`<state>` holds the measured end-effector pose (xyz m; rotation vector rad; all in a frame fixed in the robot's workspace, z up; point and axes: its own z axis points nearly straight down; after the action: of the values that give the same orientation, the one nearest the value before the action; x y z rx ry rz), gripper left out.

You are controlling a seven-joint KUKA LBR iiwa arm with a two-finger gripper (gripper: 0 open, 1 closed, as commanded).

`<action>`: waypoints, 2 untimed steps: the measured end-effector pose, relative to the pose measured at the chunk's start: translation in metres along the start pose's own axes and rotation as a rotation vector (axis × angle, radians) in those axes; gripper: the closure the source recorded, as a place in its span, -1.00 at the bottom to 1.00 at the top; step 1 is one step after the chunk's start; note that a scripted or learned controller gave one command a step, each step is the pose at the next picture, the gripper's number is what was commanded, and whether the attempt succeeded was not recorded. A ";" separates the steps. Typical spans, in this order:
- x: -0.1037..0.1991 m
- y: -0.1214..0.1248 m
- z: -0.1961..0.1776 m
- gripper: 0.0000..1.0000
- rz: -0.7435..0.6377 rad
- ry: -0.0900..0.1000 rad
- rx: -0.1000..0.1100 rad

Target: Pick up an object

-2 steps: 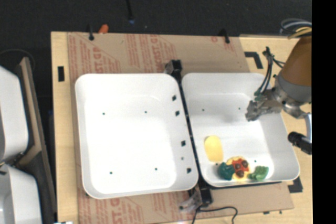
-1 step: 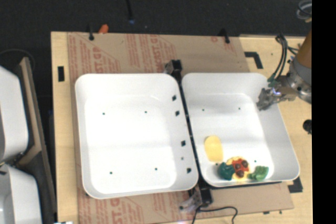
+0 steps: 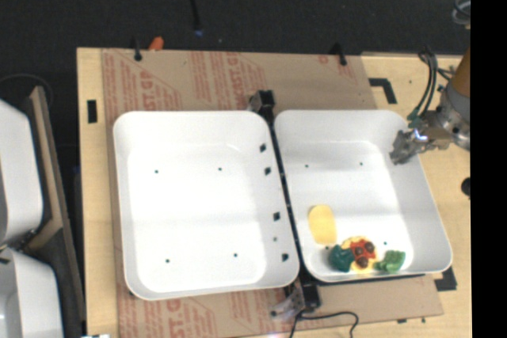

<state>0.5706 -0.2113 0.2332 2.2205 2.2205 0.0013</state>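
Note:
In the right bin point(image 3: 348, 131) a pale yellow block point(image 3: 322, 223) lies near the front left. Just in front of it sits a cluster of small toys: a dark green piece point(image 3: 341, 258), a red and yellow piece point(image 3: 363, 249) and a bright green piece point(image 3: 390, 260). My gripper point(image 3: 405, 143) hangs over the right bin's far right rim, well apart from the objects. Nothing shows between its fingers.
The left bin point(image 3: 127, 170) stands beside the right one, joined by black clips point(image 3: 269, 170) along the shared edge. Both rest on a cardboard sheet on the wooden bench point(image 3: 103, 91). White furniture point(image 3: 20, 194) stands at the far left.

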 end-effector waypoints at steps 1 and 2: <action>0.059 0.009 0.002 1.00 -0.004 0.001 0.001; 0.109 0.014 -0.009 1.00 -0.004 0.001 0.000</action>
<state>0.5842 -0.1025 0.2423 2.2168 2.2252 0.0032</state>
